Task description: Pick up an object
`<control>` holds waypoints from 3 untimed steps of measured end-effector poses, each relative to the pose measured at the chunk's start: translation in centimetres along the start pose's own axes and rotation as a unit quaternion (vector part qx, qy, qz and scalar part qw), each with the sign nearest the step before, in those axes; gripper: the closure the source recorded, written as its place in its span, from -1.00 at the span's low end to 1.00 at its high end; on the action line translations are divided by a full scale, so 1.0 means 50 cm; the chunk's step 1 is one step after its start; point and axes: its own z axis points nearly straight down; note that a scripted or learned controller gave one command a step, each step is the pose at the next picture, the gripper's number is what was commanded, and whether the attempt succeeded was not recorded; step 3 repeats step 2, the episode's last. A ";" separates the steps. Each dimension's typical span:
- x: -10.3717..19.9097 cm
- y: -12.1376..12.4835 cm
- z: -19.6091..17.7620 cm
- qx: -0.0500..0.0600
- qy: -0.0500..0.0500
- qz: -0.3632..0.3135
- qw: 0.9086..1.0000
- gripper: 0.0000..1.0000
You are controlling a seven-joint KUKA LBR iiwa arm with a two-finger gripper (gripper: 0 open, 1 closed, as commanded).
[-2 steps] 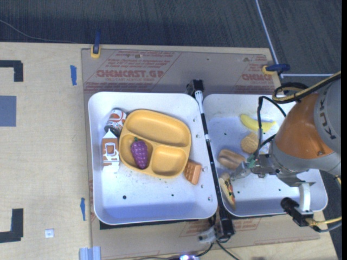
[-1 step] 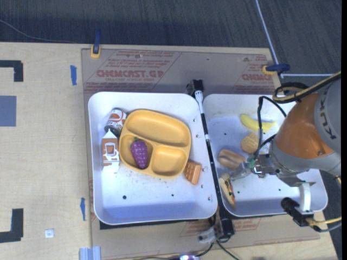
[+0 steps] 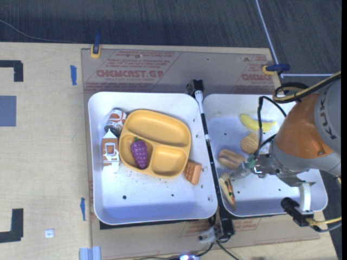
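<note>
Two shallow white bins sat side by side on the tabletop (image 3: pixel 43 161). The left bin (image 3: pixel 157 205) held a yellow divided plate (image 3: pixel 160 131) with a bunch of purple toy grapes (image 3: pixel 140 153) in its lower left compartment. A small can (image 3: pixel 114 121) lay tilted against the plate's upper left edge, an orange-and-white carton (image 3: pixel 110 150) lay just beside the plate's left side, and an orange wedge-shaped block (image 3: pixel 192 172) rested near its lower right corner.

The right bin (image 3: pixel 260 207) held a toy banana (image 3: pixel 255 123) near its far wall, a round tan cookie-like piece (image 3: pixel 250 142) below it, a toy hot dog bun (image 3: pixel 231 157) toward the middle, and a small burger-like toy (image 3: pixel 228 191) against the bin's near left wall.

The arm (image 3: pixel 306 134) reached in from the right, and its pincer (image 3: pixel 245 168) was lowered into the right bin just beside the hot dog bun, on its right side. The fingers appeared parted, with nothing seen between them
</note>
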 end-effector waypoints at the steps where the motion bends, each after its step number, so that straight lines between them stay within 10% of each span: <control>1: -0.002 0.000 0.000 0.000 0.001 -0.001 1.000 -1.00; 3: 0.002 0.000 0.000 0.000 -0.001 0.001 1.000 -1.00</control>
